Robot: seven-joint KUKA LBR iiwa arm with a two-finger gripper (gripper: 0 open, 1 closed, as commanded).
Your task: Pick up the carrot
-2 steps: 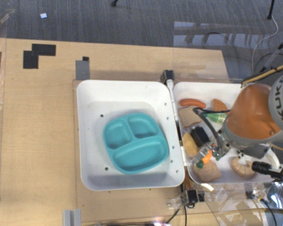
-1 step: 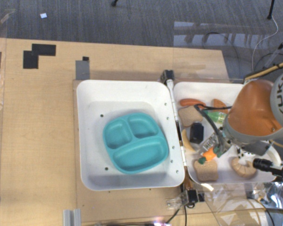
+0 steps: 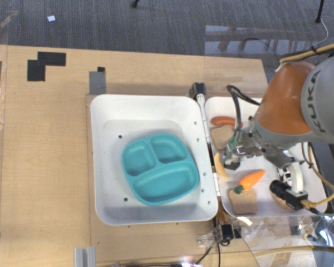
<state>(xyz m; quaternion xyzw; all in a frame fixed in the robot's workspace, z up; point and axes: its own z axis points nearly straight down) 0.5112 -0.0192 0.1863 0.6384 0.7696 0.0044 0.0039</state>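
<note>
Camera view puts the carrot (image 3: 251,178) in the right bin (image 3: 317,202), lying slantwise, orange tip up-right, green end down-left against a tan bread slice (image 3: 244,202). It sits just below and right of the pincer (image 3: 234,156), which hangs near the bin's left wall; whether that is released or clenched I cannot tell. Part of dark lettering shows on the arm's grey shell, too cut off to read.
</note>
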